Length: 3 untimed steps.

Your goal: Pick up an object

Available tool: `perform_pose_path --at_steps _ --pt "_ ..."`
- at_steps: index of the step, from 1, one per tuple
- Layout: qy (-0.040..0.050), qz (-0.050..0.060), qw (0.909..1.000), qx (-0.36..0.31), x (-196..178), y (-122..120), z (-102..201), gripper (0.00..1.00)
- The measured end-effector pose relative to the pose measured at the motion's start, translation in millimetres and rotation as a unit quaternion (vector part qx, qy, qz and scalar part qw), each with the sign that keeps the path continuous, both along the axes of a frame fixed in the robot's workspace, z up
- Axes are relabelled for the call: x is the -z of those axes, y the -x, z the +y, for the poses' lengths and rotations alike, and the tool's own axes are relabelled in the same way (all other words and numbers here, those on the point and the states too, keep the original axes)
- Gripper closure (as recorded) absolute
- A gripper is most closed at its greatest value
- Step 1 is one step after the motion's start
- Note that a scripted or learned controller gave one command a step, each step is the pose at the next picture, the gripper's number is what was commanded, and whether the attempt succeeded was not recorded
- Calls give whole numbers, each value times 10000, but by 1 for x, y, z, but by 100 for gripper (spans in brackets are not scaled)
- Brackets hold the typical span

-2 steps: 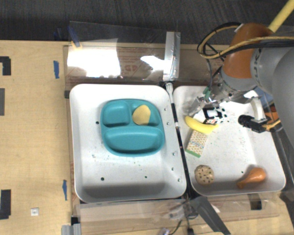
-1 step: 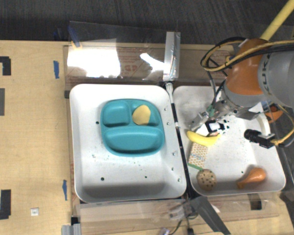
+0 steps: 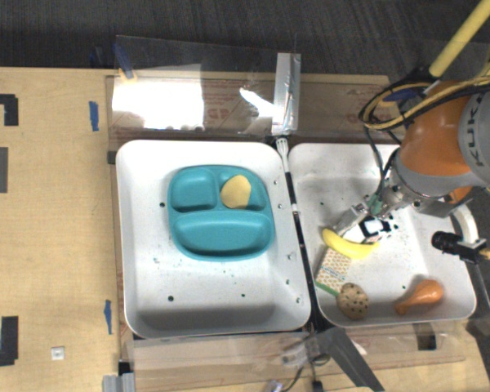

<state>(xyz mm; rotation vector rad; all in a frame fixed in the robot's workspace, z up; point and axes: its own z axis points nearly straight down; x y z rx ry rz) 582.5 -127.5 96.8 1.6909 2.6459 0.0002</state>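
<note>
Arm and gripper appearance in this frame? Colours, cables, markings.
The arm is grey, with a broad orange band above the wrist and dark lettering on the grey shell. Yellow and black cables loop beside it. The gripper is small, of silvery metal with black and white parts.

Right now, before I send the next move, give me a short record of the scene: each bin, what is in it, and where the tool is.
left bin: teal plate with compartments
plate load: yellow lump in the upper right compartment
right bin: banana, patterned card, speckled ball, orange fruit
tool: over the right bin, at the banana's far end
grip: cannot tell
</note>
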Motion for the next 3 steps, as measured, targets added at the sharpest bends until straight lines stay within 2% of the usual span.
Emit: perform_pose_path --at_steps 1,2,3 --pt "-3 -5 9994 -358 -57 97 6 0" --pt "-6 -11 9994 -357 -66 96 7 100" --pt "6 -24 9731 -2304 -16 70 17 100"
